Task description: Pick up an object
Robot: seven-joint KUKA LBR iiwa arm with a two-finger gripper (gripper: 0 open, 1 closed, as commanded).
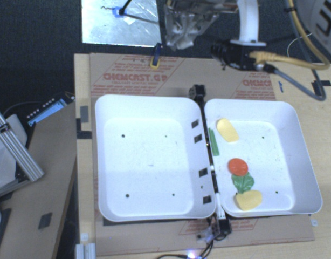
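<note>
Starting at the bottom of the frame, nearest the camera, the two white bins sit side by side, and all the candidates lie in the right bin (300, 144). A pale yellow piece (248, 200) rests near that bin's lower rim, at lower centre-right of the frame. Just above it, touching or nearly so, sits a green leafy piece (243, 183), and right above that an orange-red round object (238, 166). Higher up there's a second yellow piece (226, 129), and a thin green stick (213, 141) lies along the bin's left wall, tight against the black hinge strip between the bins. The left bin (109, 144) shows bare floor.

As for progress: nothing is lifted yet. Every object rests on the bin floor, so by my reading the pick is barely begun; approach, descent, closing and lift all remain.

Room to work? The right half of the right bin's floor is wide open, so a descent from that side looks easy. The stick against the wall looks the awkward choice, while the upper yellow piece stands apart from its neighbours.

Farther back, at top centre of the frame, the gripper (179, 36) hangs well above the bench, well apart from every object. Nothing is between its fingers, and whether they are spread or closed I cannot tell from this angle.
</note>
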